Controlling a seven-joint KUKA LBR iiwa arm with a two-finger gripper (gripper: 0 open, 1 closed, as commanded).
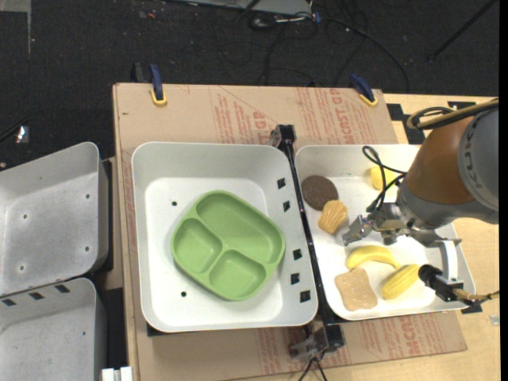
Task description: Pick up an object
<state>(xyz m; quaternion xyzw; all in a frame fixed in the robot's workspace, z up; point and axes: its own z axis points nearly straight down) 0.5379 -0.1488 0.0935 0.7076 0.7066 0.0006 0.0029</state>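
Two shallow white bins stand side by side on the bench. The left bin (151,213) holds a green divided plate (228,244). The right bin (349,159) holds a brown round cookie (319,190), a ridged yellow pastry (332,215), a banana (371,255), a tan toast slice (355,289), a yellow corn cob (401,281), and a small yellow piece (375,178) near the far wall. The grey arm (448,177) reaches in from the right; its gripper (365,226) hangs low between pastry and banana, just above the banana. How far its fingers are parted cannot be told, and nothing is seen held between them.
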